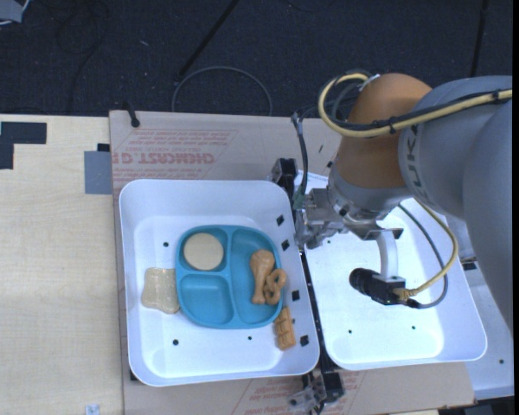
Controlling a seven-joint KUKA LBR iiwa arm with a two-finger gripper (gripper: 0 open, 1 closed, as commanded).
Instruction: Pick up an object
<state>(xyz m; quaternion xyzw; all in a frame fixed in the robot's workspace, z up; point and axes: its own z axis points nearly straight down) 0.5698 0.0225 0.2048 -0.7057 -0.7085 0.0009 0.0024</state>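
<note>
Food pieces (265,275) lie in the left bin (147,206): most on a blue tray (216,305), a pale piece (160,290) and a brown one (284,328) just beside it. The claw (307,227) hangs at the bins' shared edge, so they lie leftward; its opening cannot be told, since the wrist (372,158) hides it.

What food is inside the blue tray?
The blue tray holds a round cracker-like disc in one compartment and a tan chicken-leg-shaped piece in another. The third compartment looks bare. Nothing covers the tray.
</note>
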